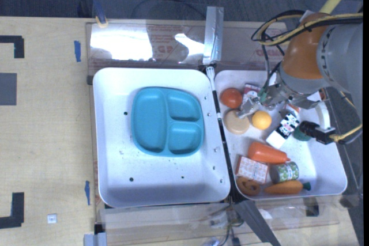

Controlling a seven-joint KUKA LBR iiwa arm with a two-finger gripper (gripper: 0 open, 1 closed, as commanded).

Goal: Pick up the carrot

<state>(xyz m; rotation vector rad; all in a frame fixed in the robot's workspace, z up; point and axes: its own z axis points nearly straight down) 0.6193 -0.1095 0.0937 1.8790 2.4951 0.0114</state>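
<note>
The carrot (283,187) is slim and orange with a green tip. It lies flat along the front edge of the right bin (331,173). A thicker orange, carrot-like piece (267,152) lies just behind it. My gripper (252,103) is low over the back left of the right bin, among a red tomato (230,97), a beige round piece (236,122) and a small orange ball (262,120). It is well behind the carrot and apart from it. Nothing shows in its grasp.
A blue divided plate (167,121) sits in the left bin (109,170). Around the carrot are a pink patterned box (252,170), a green can (286,171) and a brown item (248,186). A white and black box (282,127) and a dark green piece (304,134) lie under the arm.
</note>
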